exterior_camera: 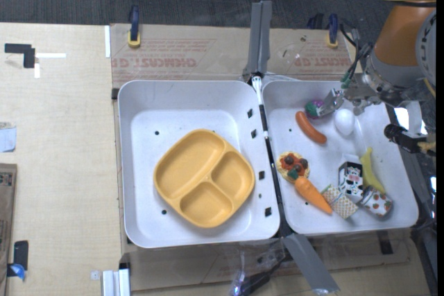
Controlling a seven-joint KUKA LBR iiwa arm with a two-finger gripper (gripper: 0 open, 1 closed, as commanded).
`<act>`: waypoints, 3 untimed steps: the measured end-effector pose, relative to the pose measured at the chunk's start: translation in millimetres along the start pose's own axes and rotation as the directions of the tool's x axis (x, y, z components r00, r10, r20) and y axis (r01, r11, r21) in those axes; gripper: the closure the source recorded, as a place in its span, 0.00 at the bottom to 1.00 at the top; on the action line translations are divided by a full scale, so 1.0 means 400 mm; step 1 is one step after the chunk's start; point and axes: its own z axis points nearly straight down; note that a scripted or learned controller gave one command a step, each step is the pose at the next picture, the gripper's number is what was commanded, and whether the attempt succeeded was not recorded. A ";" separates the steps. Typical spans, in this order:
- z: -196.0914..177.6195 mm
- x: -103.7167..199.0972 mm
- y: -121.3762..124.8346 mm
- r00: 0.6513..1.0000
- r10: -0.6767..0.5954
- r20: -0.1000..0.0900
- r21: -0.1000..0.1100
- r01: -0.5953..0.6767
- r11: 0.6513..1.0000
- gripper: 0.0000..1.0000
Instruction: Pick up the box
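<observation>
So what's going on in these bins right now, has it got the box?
Not yet. The grey arm's gripper hovers at the back of the right white bin, near a white egg-shaped toy and a red toy sausage. The small black-and-white cow-print box stands untouched toward the bin's front, beside a yellow toy banana and an orange toy carrot. The left white bin holds a yellow divided plastic plate.

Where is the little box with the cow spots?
The cow-patterned box stands in the right bin, toward its front right corner, just left of the banana and right of the carrot.
</observation>
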 end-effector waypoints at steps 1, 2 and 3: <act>0.083 -0.124 0.059 0.999 -0.048 -0.006 -0.006 0.048 0.999 0.00; 0.084 -0.110 0.062 0.999 -0.040 0.003 -0.013 0.040 0.999 0.00; 0.083 -0.099 0.060 1.000 0.014 0.008 -0.012 -0.013 1.000 0.00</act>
